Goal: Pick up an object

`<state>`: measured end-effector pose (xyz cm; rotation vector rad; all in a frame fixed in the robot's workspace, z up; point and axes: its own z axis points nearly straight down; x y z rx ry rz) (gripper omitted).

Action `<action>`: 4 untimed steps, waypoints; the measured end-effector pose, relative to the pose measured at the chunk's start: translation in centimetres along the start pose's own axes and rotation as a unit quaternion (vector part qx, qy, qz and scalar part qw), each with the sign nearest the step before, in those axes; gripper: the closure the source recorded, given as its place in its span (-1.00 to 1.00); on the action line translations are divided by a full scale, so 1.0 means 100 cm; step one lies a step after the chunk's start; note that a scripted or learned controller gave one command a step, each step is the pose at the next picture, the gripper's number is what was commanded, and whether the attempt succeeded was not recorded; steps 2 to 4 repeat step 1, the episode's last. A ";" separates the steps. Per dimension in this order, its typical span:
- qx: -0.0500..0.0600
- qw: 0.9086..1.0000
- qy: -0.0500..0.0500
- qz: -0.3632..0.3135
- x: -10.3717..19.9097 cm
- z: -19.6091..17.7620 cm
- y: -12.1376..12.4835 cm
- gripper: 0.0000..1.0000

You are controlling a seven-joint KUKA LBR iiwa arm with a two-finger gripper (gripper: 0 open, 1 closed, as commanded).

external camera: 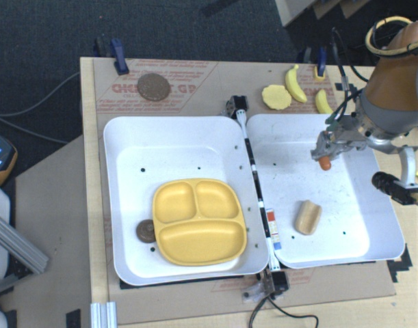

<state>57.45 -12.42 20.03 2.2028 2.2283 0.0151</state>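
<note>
Two white bins sit side by side on the desk.
In the right bin (373, 244), the fingers (325, 154) look clamped on a small orange thing (325, 162) at the far end. A tan block (307, 217) lies nearer. A yellow plate (197, 221) rests in the left bin (126, 149).

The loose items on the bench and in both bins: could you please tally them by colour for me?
Yellow: 4 - divided plate, two bananas, round yellow piece
Brown: 2 - disc on the bench, disc beside the plate
Tan: 1 - cylinder
Orange-red: 1 - small piece at the pincer
Total: 8
</note>
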 end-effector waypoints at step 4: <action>0.007 1.000 0.001 0.002 0.064 -0.017 -0.032 1.00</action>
